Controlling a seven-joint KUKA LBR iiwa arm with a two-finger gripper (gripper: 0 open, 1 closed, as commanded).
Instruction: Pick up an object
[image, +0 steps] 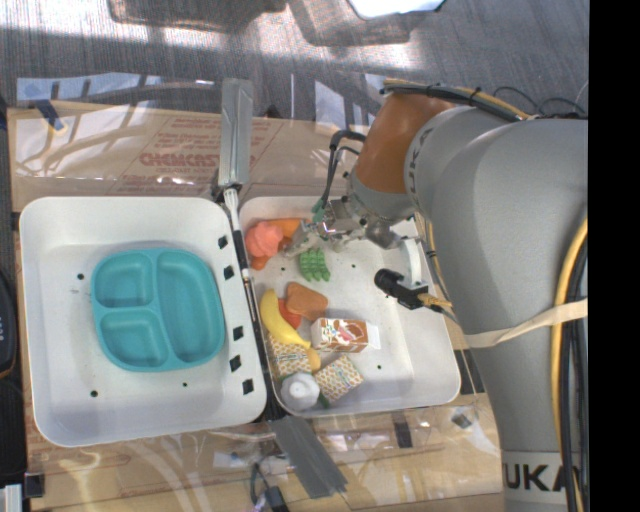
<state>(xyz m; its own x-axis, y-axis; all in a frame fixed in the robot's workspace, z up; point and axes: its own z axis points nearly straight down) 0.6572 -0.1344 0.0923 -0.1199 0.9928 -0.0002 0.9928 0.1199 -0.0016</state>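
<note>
- Where the right bin (440, 385) meets its near edge, a white cup (299, 392) and crackers (338, 378) lie; behind them, a carton (340, 335) and banana (279, 320).
- Left bin (40, 300) carries a teal divided tray (157, 308).
- Toward the far edge, green toy (314, 264), pink object (265, 240).
- Gripper (322, 226) hovers there; grip cannot be told.

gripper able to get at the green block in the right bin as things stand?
Probably yes. The gripper sits just above the green block, whose top is uncovered; the pink toy lies beside it with a gap.
</note>
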